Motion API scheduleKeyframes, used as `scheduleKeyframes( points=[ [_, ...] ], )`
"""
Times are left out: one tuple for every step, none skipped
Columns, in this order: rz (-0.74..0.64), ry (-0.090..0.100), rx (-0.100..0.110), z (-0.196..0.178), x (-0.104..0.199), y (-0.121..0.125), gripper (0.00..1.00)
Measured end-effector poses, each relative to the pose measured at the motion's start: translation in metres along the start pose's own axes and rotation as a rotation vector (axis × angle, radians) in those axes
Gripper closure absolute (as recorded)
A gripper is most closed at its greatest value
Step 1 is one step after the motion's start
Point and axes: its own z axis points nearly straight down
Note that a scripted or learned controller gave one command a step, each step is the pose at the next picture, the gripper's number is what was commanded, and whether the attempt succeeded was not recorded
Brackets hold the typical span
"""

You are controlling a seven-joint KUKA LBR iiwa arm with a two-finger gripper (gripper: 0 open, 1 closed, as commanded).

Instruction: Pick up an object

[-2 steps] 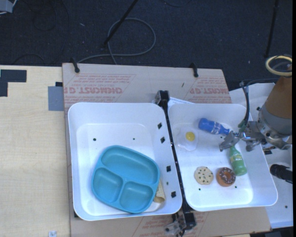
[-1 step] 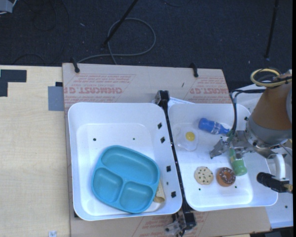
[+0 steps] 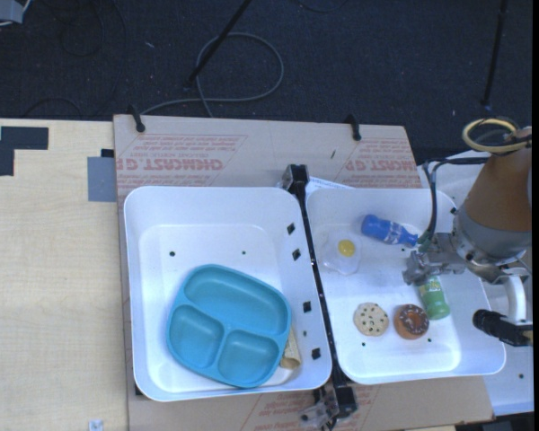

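- Two shallow white bins sit side by side on a cardboard sheet [image 3: 251, 155] printed with red lettering, which lies on the pale wooden bench [image 3: 45, 277].
- Left bin [image 3: 144, 214]: it holds a blue divided plate [image 3: 229, 324] with three compartments, lying tilted toward the bin's near right corner. A tan, bread-like piece [image 3: 291, 354] pokes out from under the plate's right edge (what it is exactly cannot be told).
- Right bin [image 3: 377, 371]: five small things lie in it.
  - A blue bottle [image 3: 387, 231] lies on its side toward the far part of the bin.
  - A small clear cup with something yellow inside [image 3: 345, 250] stands left of the bottle, near the divider between the bins.
  - A chocolate-chip cookie [image 3: 371, 319] lies flat near the front.
  - A brown frosted doughnut [image 3: 411, 321] lies just beside the cookie, on its right.
  - A green bottle-like object [image 3: 434, 298] lies just above and right of the doughnut, near the bin's right wall.
- The grey arm with its orange band [image 3: 501, 196] reaches in from the right, over the right bin's right-hand side.
- The gripper [image 3: 424, 271] hangs right above the upper end of the green object, between it and the blue bottle's right end.
- Whether the gripper is released or clenched cannot be told from this slant, and nothing is plainly seen between its tips.
- Dark floor with black cables [image 3: 242, 52] lies beyond the bench.
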Motion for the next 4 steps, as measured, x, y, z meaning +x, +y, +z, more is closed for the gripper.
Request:
scheduleKeyframes(
  points=[
    [-0.009,-0.003,-0.009,-0.063,-0.004,0.003,1.00],
    [-0.008,-0.002,-0.004,-0.069,-0.005,0.003,1.00],
    [-0.011,0.001,-0.003,-0.067,0.037,0.013,1.00],
    [-0.012,0.001,-0.003,-0.067,0.078,0.028,1.00]
  ],
)
